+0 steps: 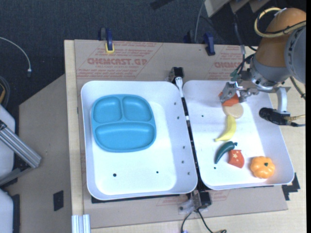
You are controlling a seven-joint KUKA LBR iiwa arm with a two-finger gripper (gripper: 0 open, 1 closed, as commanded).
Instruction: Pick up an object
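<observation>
My gripper (233,94) hangs over the far part of the right bin (272,144). Directly below its tip is a small red-orange piece (230,100), touching or nearly touching it. A round beige piece (235,110) lies just in front of that. A yellow banana (228,128) runs from the beige piece toward the near side. Closer to the front lie a green pepper (225,151), a red strawberry (236,158) and an orange pumpkin (262,167).
The left bin (165,144) holds a blue divided plate (124,123). A black ridge with clamps (187,125) separates the two bins. The arm's grey and orange body (279,42) rises at the back right.
</observation>
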